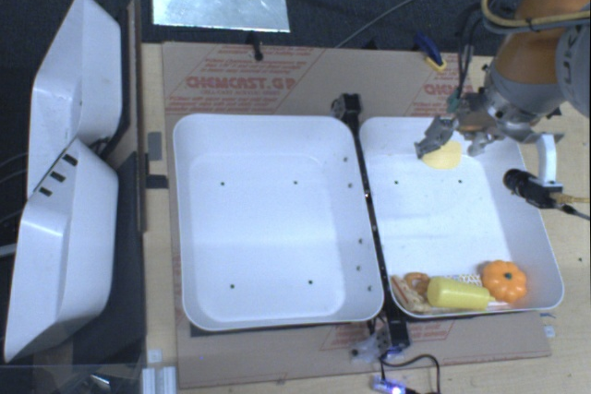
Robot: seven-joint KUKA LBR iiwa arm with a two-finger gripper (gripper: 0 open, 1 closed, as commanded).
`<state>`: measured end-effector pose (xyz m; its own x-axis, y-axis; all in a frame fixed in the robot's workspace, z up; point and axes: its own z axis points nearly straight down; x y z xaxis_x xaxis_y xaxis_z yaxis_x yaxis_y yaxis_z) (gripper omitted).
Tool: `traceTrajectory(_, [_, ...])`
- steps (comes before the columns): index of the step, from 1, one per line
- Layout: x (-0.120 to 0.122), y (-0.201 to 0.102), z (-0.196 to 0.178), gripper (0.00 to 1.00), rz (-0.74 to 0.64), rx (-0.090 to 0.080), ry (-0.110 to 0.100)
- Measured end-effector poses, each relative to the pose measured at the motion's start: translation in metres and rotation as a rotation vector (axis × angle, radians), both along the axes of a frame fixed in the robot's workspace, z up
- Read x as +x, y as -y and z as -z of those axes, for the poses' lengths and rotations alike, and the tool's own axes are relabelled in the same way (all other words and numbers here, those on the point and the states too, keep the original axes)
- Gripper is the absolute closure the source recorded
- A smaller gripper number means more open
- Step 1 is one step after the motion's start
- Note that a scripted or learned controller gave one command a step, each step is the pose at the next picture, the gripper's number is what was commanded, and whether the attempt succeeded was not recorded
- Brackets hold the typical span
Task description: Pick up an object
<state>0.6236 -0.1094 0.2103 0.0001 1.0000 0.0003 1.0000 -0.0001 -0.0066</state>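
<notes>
Claw [458, 139] over lemon [443, 156] (touching)

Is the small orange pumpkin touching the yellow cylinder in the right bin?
Cannot tell. In the camera view the small orange pumpkin sits close beside the yellow cylinder, but no contact or gap shows plainly.

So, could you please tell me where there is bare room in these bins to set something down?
The left white bin is bare across its whole floor. In the right white bin, the middle floor is free, between the pale yellow lump under the tool and the crowded front edge: a yellow block, an orange pumpkin, a brown pretzel-like piece.
</notes>
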Motion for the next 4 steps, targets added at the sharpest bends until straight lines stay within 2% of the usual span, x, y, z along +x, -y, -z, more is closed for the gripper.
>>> traceTrajectory(1, [0.002, 0.000, -0.004, 0.00, -0.001, 0.000, 0.008])
traceTrajectory(2, [-0.001, -0.004, 0.057, 0.00, -0.001, 0.000, 0.003])
traceTrajectory(4, [0.000, -0.003, 0.127, 0.00, 0.000, 0.000, 0.006])
